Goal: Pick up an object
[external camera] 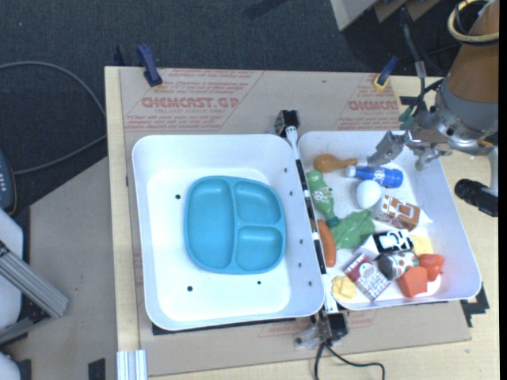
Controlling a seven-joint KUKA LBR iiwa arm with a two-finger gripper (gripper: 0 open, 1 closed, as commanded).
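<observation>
above the back of the right bin [467,244], the gripper [404,147] hung spread and held nothing. the toys lay heaped below it, the blue bottle [380,176] touching the white egg [368,193]. a grasp there could slip, or catch two.

Blue divided plate [234,223]; white bins [158,291]; white egg [368,193]; orange carrot [325,244].

Two shallow white plastic bins [150,236] sit side by side. One blue sectioned plate [234,223] lies in the left bin; roughly a dozen small colourful toy items [372,240] crowd the bin beside it.
</observation>
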